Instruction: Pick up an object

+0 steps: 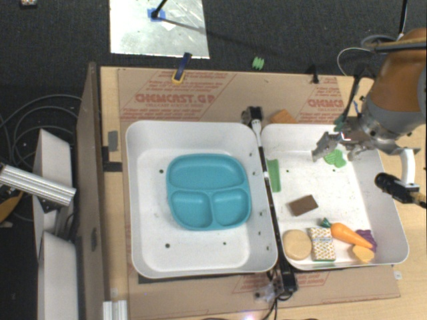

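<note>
One green piece [337, 158] just beneath gripper [335, 145], right bin [387, 209].

Robotics lab (loose cables [30, 122], cardboard-topped bench [200, 92])

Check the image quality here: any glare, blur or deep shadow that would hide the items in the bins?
Camera view: lighting is even and soft over both bins, shadows faint. Glare sits on the foil sheet above the bench, clear of the bins. The tray, brown block and carrot read sharp. The gripper and the green piece under it look soft, so the grasp is unclear.
</note>
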Tool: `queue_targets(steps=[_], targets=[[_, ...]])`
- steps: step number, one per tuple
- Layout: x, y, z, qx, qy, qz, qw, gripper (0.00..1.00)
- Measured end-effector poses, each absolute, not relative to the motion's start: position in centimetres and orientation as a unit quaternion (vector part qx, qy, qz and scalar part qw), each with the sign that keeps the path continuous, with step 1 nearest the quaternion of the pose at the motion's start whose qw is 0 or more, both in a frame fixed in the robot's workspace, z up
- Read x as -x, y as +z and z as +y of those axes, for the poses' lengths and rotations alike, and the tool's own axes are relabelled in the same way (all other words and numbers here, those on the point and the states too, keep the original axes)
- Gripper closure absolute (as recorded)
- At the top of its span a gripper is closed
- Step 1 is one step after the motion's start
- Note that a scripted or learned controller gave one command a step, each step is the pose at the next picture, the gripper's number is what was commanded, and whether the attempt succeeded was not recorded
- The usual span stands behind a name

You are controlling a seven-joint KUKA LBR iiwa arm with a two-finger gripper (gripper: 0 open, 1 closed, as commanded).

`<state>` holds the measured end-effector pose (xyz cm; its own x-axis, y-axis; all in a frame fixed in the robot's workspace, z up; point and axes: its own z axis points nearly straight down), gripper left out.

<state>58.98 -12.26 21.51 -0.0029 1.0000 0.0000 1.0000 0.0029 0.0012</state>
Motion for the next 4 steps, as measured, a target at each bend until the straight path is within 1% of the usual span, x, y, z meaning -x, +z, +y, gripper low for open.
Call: queue_targets(steps=[1,2,3,4], targets=[[-51.9,8.9,-10.7,-0.707,-0.003,0.707,-0.006,0.0],[-58.2,8.5,-14.8,-0.706,0.0016,0.708,0.004,0.0],[-58.0,9.6,-14.6,-0.706,0.0015,0.708,0.002,1.0],[-56.7,15.6,-14.7,-0.707,0.001,0.707,0.001,1.0]])
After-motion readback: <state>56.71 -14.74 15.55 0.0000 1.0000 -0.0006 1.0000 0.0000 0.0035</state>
